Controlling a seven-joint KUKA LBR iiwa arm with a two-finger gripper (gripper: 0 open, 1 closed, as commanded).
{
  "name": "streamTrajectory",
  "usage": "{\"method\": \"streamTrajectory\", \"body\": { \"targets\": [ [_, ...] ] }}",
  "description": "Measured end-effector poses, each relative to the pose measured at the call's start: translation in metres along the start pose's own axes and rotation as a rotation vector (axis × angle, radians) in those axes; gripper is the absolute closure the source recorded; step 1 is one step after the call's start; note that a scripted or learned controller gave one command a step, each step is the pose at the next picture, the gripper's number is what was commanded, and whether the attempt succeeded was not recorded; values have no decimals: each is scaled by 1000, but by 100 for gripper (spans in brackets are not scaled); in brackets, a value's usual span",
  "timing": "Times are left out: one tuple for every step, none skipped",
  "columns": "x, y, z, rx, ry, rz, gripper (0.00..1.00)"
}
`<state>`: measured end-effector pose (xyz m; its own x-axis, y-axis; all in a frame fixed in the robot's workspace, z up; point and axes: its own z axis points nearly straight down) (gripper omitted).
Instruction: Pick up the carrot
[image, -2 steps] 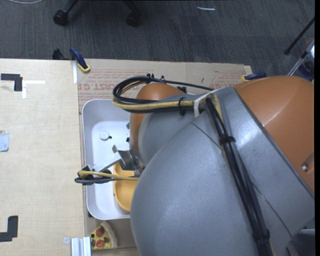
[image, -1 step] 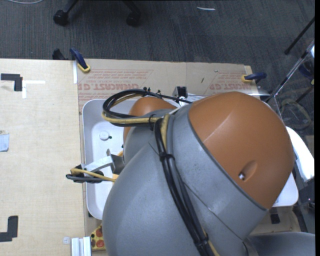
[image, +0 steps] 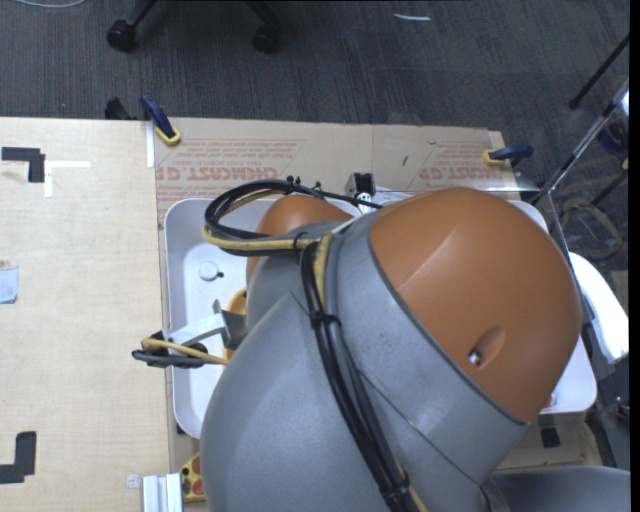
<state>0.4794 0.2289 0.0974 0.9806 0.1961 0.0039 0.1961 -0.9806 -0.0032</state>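
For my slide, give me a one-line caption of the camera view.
Grey-and-orange KUKA arm looms over the white bin, hiding most of its contents.

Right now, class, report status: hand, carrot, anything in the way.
Arm low over the left bin, blocking the camera. Hand hidden beneath it; grip unknown. Carrot unconfirmed: small orange-yellow bit at the arm's edge, unidentifiable.

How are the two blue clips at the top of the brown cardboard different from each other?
The left clip sits at the top left corner of the cardboard; the right clip sits at its top right corner. The left clip is slanted, with its handles pointing up and to the left; the right clip lies almost level, handles pointing right. Both are blue with yellow tips, and both grip the cardboard's top edge.
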Motion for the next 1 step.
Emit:
{"method": "streamTrajectory", "body": {
  "targets": [
    [53,12,-44,-5,-5,-20,0]
  ]
}}
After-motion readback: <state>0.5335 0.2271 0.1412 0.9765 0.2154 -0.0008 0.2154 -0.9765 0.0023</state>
